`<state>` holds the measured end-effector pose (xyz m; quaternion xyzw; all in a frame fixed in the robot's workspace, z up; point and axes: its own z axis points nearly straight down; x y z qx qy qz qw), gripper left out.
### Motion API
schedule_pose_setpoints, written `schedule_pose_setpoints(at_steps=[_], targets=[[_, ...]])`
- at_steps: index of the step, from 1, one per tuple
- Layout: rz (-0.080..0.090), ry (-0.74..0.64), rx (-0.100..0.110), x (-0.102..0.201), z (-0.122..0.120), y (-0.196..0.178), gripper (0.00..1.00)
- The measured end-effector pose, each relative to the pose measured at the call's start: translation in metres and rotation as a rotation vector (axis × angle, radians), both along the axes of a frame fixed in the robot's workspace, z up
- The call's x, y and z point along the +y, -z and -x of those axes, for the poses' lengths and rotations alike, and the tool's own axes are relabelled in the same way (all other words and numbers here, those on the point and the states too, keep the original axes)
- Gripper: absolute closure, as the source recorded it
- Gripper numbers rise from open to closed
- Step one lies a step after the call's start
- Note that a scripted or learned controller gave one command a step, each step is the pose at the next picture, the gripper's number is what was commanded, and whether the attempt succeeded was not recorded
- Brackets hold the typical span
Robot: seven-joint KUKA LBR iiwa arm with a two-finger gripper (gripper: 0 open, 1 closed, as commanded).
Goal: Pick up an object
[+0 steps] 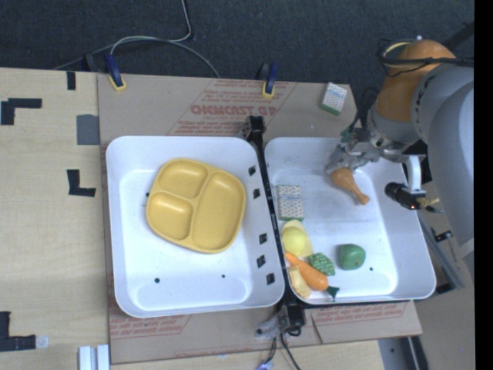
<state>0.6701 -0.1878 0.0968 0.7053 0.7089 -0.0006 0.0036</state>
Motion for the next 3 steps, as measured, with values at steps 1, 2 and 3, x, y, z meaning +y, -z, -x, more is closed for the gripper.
schedule_pose_setpoints(at_steps=[1, 2, 3], targets=[[-0.007, 0.002, 0.005, 0.068, 0.001, -0.022, 1.0], [-0.007, 0.002, 0.004, 0.144, 0.002, -0.088, 1.0], [-0.006, 0.003, 0.006, 0.144, 0.002, -0.087, 0.0]])
